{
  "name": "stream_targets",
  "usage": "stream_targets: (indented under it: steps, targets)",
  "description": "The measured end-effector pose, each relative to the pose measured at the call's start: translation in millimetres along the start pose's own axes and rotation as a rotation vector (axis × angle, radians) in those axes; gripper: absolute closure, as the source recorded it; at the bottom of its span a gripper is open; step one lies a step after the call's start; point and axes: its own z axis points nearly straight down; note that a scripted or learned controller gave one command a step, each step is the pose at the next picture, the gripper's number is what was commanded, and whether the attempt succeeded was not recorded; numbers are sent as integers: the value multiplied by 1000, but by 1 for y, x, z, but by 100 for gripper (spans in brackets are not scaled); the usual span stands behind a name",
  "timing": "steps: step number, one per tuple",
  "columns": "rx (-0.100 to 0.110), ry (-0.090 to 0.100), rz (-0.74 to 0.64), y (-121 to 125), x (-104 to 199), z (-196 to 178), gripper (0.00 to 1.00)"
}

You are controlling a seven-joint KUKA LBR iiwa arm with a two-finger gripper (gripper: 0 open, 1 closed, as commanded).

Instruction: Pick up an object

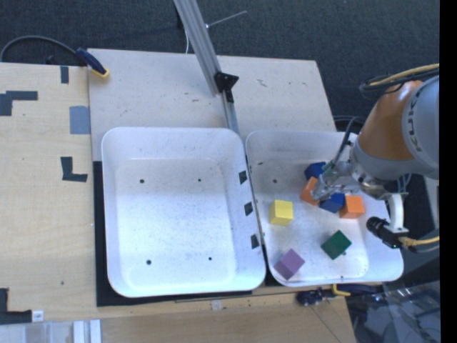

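The right bin [285,146] holds several small blocks. A yellow cube [281,211] sits near its middle, a purple block [289,263] lies at the front, and a green block [335,245] rests to the right of that. My gripper [326,189] is down among a cluster at the bin's right side: a blue block [315,170] behind it, an orange block [308,191] at its left, another blue block [332,204] just in front, and an orange block [352,206] to the right. The arm hides the fingertips.
The left bin [175,209] stands beside the right one, with a shared wall between them. A slanted metal rail [203,41] crosses the bench behind the bins. The arm's orange band [389,123] overhangs the right bin's far right edge.
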Motion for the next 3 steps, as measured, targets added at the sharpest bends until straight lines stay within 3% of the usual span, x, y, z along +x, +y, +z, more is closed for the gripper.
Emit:
stream_targets:
  steps: [1,2,3]
  targets:
    - [14,7,-1,4,6,-43,100]
    - [8,6,-1,9,5,-106,100]
    - [16,6,0,8,5,-94,100]
